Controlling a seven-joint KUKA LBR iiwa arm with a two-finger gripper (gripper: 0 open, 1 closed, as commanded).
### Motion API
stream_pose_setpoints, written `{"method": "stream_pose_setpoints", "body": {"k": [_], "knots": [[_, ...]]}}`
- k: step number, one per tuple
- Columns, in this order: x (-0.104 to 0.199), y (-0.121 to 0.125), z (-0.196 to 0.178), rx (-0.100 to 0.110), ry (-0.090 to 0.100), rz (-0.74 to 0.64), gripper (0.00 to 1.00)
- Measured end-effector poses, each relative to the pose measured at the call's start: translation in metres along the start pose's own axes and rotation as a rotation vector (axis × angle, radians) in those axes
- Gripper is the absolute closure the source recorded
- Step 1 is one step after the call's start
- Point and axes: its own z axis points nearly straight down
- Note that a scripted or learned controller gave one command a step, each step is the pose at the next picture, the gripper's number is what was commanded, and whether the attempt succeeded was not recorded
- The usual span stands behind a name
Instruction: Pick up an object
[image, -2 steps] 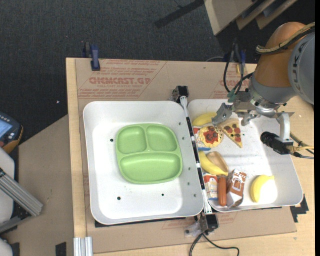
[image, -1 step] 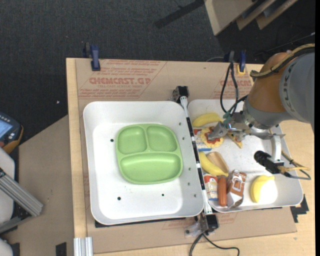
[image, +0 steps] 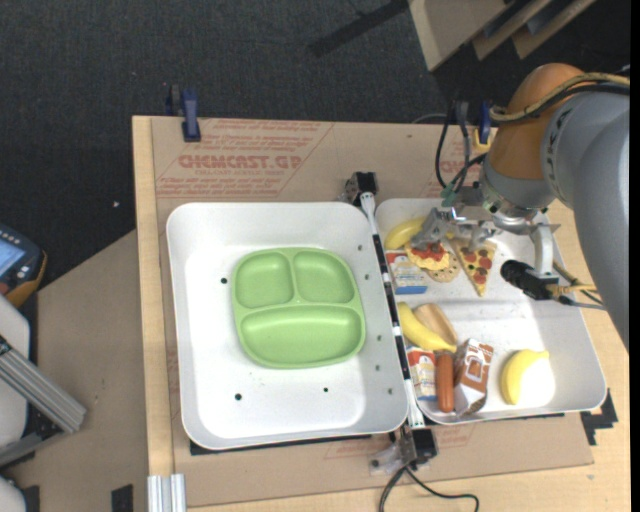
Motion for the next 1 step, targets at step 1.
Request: {"method": "stream_pose_setpoints", "body": {"k": [1], "knots": [[-0.0821, -0.086, 0.0047, -0.018, -0.009, 0.007, 0.0]]}}
